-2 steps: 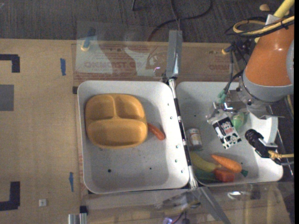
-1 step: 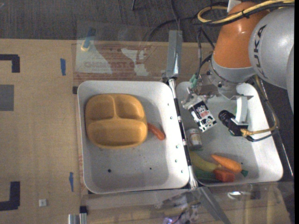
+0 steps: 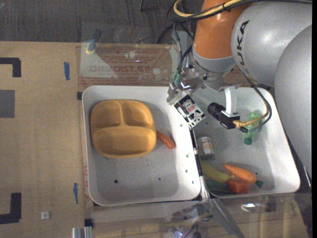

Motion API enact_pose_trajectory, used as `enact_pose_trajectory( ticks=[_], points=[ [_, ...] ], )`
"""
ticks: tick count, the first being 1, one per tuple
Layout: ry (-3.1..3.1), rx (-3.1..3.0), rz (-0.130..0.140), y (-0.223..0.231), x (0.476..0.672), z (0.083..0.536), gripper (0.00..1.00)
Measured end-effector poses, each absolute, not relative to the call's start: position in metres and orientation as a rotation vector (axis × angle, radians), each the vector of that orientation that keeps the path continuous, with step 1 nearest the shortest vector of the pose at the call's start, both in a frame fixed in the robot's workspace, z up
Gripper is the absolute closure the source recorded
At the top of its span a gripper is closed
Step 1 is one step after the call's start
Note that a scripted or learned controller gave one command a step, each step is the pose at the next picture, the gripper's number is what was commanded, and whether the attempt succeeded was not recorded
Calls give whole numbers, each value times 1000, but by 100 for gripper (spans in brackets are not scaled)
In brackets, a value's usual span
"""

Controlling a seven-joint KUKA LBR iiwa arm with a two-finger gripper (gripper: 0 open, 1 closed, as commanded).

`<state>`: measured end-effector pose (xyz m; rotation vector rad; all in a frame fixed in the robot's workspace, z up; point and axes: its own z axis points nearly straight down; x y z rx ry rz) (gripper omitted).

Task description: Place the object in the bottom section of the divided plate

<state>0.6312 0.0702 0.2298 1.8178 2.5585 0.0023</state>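
Observation:
A yellow divided plate (image 3: 122, 128) lies in the upper left of the left bin (image 3: 143, 182). It has two small sections at the top and one wide section at the bottom, all bare. A small orange carrot-like piece (image 3: 166, 140) rests on the bin floor against the plate's right edge. My gripper (image 3: 189, 111) hangs under the orange-banded wrist, over the wall between the two bins, up and to the right of the orange piece. I see nothing held in it.
The right bin (image 3: 282, 162) holds a small can (image 3: 205, 147), a yellow banana (image 3: 216, 173), a larger carrot (image 3: 241, 173), a red piece (image 3: 238, 186) and a green item (image 3: 252, 124). The arm's body covers the upper right.

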Motion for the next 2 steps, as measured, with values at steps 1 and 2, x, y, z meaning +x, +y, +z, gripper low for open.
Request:
enact_pose_trajectory(
  ticks=[1, 2],
  points=[
    [2696, 1606, 4, 141, 640, 262, 100],
    [2697, 1604, 3, 142, 639, 262, 0]
  ],
)
